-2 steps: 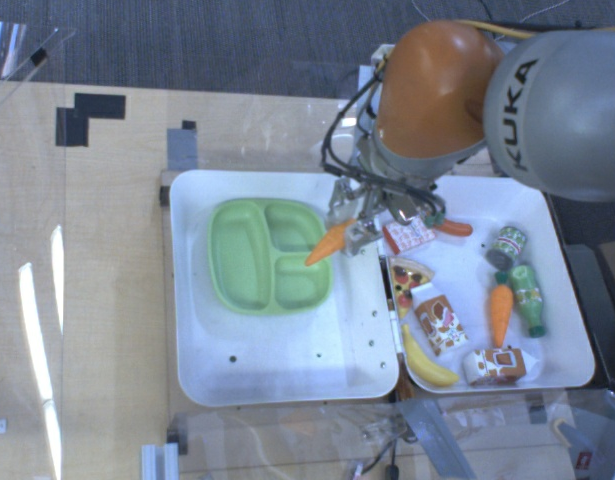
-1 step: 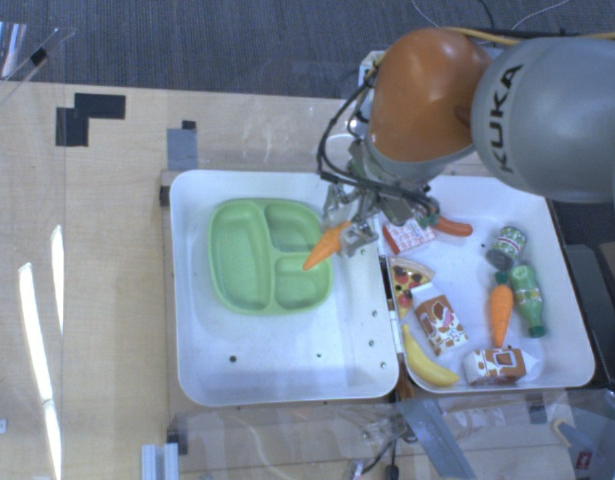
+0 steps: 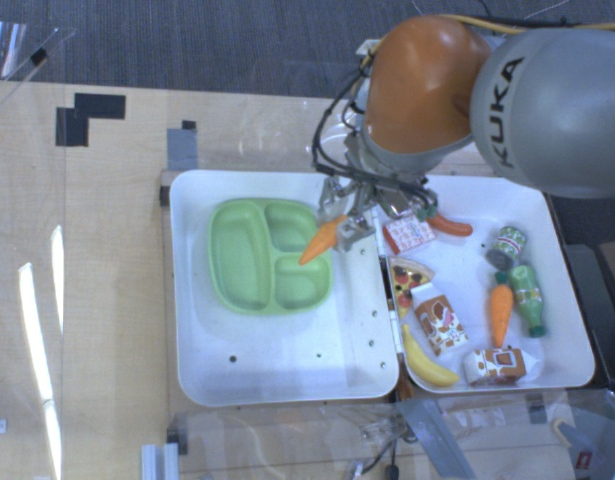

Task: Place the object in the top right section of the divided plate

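I see my gripper (image 3: 342,218) closed on the thick end of a small carrot (image 3: 319,241), hanging over the right edge of the green plate (image 3: 237,258). It looks light, stiff and smooth plastic, so the tapered body could slip; the thick end is the place to grip.

We see a smooth, matt green plastic divided plate (image 3: 257,256) in the left bin (image 3: 197,348), itself smooth white plastic with a soft sheen. The carrot (image 3: 318,242) at the plate's right edge looks like smooth orange plastic. The bench (image 3: 77,298) is pale wood grain under a clear glossy sheet. The arm's (image 3: 547,98) grey casing shines; its orange band (image 3: 422,78) looks glossy.
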`<move>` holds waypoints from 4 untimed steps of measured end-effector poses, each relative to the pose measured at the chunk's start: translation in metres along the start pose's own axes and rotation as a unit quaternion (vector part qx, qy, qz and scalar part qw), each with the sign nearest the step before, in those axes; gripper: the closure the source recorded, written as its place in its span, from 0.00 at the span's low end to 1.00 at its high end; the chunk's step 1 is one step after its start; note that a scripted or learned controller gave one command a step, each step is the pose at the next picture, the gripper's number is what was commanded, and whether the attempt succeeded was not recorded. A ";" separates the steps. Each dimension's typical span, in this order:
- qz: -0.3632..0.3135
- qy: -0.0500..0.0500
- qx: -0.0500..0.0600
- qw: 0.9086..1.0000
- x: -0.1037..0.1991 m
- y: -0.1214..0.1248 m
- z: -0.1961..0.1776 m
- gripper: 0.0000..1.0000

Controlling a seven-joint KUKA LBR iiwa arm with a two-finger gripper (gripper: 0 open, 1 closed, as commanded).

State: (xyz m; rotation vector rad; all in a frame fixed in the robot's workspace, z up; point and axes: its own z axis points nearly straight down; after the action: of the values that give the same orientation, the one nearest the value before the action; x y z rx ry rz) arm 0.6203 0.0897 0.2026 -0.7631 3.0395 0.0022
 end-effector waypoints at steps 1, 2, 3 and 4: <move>-0.012 0.000 0.000 1.000 0.003 0.001 -0.015 1.00; -0.074 0.000 0.000 0.997 0.004 0.000 -0.008 1.00; -0.090 0.000 0.000 0.996 -0.023 -0.008 0.019 1.00; -0.136 0.000 0.000 0.991 0.004 0.005 0.006 1.00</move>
State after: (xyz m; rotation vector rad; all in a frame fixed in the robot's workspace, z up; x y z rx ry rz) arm 0.6147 0.0921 0.1962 -1.1686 2.9084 0.0012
